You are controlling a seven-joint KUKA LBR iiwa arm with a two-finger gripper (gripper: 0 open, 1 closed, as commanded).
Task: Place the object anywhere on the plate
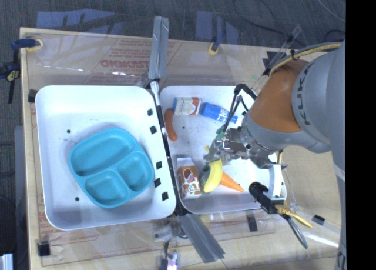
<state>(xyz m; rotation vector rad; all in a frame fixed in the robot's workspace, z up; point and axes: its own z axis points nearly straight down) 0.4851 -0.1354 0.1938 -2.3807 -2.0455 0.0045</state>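
From the fixed camera above the bench, the arm (294,107) reaches in from the right and hangs its gripper (218,152) low over the right bin (194,95), directly above a banana (212,176). The banana's upper end sits right at the fingertips, and its body hangs down toward the bin's near edge — but whether the fingers have closed on it or merely touch it cannot be told from this angle, so no grasp can be claimed. Around it lie a carrot (231,183) just beside it on the right, a small brown packet (189,182) just to its left, a sausage (170,125) near the divider, and a carton (187,106) and blue bottle (214,112) at the far wall. The blue plate (111,167) (three compartments, tilted a little in the picture) rests in the left bin (53,110) with nothing on it. Judged from that, the task is in its early part — the pick is at best under way, presumably on the banana, and the lift, the carry across the divider between the bins and the release onto the plate are all left to do.
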